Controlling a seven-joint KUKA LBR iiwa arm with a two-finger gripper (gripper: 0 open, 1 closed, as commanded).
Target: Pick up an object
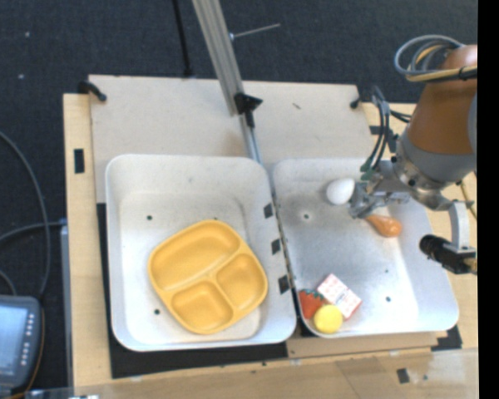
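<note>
In the right bin (416,302) a white egg-shaped ball (340,191) lies near the far wall. Just right of it is an orange carrot-like piece (385,224). My gripper (368,204) hangs low over the bin between these two, its tips right beside the orange piece's left end. Nothing shows held between its tips. At the bin's near left corner sit a yellow ball (328,318), a red piece (309,303) and a white box with pink squares (338,293).
The left bin (133,189) holds a yellow three-compartment tray (206,274). A slanted metal pole (220,52) rises behind the bins, ending at the divider between them. The middle of the right bin is bare floor.
</note>
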